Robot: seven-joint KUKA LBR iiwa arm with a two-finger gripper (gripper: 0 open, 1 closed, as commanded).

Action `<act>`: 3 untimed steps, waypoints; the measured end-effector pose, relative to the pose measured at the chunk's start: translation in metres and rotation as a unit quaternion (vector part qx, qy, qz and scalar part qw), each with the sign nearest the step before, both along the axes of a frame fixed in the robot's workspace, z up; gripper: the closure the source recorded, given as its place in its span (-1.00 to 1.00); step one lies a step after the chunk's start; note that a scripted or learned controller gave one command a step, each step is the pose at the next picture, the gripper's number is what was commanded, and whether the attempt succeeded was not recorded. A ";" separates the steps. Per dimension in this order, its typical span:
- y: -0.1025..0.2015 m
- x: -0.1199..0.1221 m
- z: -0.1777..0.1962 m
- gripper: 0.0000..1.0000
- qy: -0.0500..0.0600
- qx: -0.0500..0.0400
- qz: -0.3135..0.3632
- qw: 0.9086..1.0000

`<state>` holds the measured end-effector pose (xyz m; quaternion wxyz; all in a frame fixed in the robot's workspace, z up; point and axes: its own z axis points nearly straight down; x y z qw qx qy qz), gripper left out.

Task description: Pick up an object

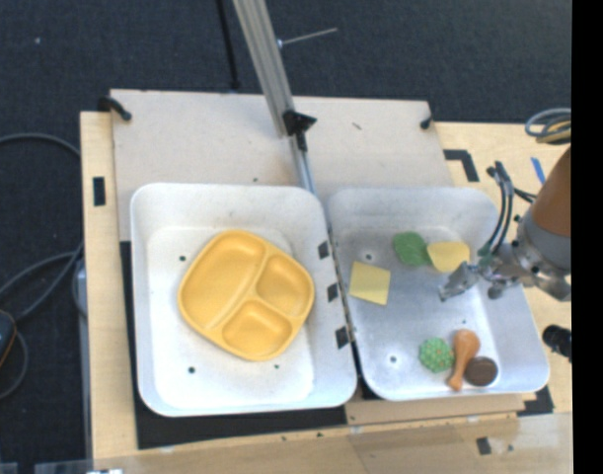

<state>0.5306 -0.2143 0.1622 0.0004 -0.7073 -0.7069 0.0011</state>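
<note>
The right bin (380, 215) holds several small things. A flat yellow square (370, 283) lies at its left. A green round piece (411, 248) and a pale yellow piece (447, 256) sit side by side near the middle. At the front are a green knobbly piece (435, 355), a tan drumstick (463, 354) and a dark brown piece (481, 370). My gripper (459, 284) reaches in from the right and hovers just below the pale yellow piece, over bare bin floor. Nothing shows in its grasp.
The left bin (153, 215) holds a yellow divided plate (246, 293). A metal pole (266, 52) slants up from the back edge between the bins. Cables hang at my wrist (498, 220). A beige board (212, 136) lies behind the bins.
</note>
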 end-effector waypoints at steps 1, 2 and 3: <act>-0.004 -0.009 -0.059 -1.00 0.001 0.000 0.000 1.000; -0.005 -0.007 -0.044 1.00 -0.003 -0.001 -0.002 1.000; -0.006 0.001 0.019 1.00 -0.005 -0.002 0.002 1.000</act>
